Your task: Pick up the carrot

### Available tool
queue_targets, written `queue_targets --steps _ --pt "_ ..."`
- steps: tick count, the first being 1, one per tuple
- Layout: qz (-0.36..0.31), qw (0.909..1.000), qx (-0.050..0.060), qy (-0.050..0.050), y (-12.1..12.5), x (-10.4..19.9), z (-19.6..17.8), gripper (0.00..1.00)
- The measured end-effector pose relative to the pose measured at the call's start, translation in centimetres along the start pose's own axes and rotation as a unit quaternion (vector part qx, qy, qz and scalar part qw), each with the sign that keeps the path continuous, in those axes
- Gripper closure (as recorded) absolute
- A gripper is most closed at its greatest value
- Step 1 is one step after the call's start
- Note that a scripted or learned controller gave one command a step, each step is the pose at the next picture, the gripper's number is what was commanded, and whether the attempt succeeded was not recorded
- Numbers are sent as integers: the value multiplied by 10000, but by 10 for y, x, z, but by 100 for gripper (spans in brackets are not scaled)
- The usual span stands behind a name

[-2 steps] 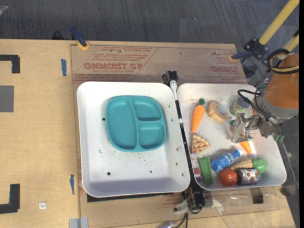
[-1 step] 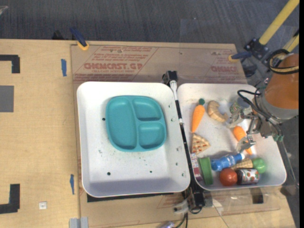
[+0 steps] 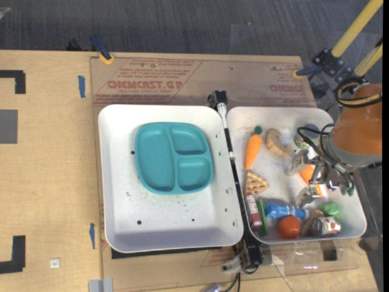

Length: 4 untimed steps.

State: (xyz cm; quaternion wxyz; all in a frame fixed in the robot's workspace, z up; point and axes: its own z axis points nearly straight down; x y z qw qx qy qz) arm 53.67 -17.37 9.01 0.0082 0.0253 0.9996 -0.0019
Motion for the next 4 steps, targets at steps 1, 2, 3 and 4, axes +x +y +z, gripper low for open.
queue_targets --steps 1,2,3,4 --pt "-7 10000 8 -66 1 -5 -14 100" --pt "-7 10000 5 -55 1 -4 -13 0" --pt "-13 9999 14 -106 1 -8 -25 100" --pt "-13 9999 12 -100 2 -7 -24 0"
